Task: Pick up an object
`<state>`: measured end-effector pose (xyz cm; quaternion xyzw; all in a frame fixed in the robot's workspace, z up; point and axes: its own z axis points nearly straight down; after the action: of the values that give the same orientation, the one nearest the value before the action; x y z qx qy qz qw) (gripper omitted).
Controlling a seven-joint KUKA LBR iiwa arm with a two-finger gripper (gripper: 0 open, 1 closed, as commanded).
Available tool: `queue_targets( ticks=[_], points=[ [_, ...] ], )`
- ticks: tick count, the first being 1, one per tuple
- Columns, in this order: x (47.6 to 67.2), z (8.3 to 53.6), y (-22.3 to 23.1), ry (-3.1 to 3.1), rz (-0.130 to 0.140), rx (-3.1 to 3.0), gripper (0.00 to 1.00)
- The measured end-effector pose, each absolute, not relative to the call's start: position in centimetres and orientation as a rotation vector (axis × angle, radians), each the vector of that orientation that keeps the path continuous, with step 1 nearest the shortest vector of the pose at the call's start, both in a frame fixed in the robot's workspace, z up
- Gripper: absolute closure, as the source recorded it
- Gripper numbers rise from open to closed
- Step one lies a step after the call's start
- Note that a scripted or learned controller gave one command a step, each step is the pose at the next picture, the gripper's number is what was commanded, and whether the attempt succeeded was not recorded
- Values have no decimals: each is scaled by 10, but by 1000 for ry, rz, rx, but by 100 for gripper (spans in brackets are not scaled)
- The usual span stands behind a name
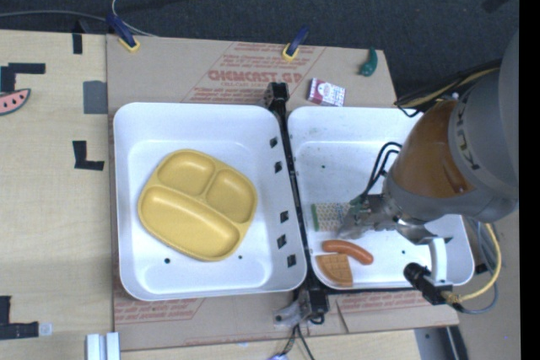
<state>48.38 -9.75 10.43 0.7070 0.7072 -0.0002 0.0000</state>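
In the right bin a red-orange sausage lies near the front wall. A tan waffle-like piece sits just in front of it at the front left corner. A green-and-grey scrubbing pad lies behind the sausage. My gripper hangs low over the pad's right end, just above and behind the sausage. The arm's grey and orange body covers the bin's right half.
The left bin holds a yellow divided plate. A black clamp strip runs between the bins. A small red-and-white packet lies on the cardboard behind the right bin, and cables trail at the back.
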Motion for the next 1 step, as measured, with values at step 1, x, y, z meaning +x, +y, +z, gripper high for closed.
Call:
queue_targets(
  ticks=[1],
  points=[
    [484, 104, -98, 2222, -1, 2221, 0]
  ],
)
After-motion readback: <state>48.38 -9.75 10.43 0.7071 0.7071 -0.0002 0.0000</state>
